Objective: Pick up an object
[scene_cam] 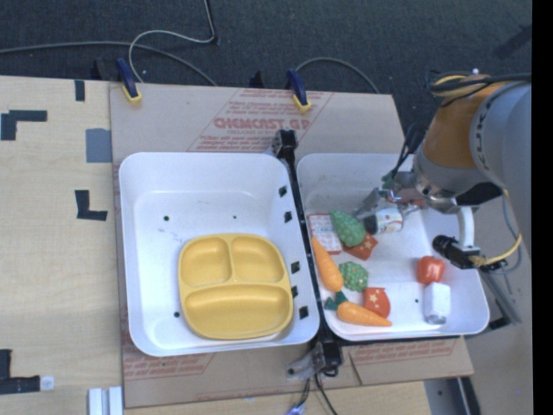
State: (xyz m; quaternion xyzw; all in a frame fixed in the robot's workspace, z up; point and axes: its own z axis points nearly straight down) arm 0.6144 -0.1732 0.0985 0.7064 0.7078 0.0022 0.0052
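1. Presently the claw (380, 207) sits low in the right bin (471, 318), just beside a green leafy toy (348, 229); whether it is wide or closed cannot be judged.
2. Risk: toys crowd the bin's left wall. A descent may strike the red piece (364, 248) touching the green toy, or knock a neighbour aside.
3. Risk: smooth, rounded plastic, such as the tapered orange carrot (327, 267), could slip from a pinch.
4. The yellow divided tray (235, 285) in the left bin (138, 232) looks rigid and glossy.
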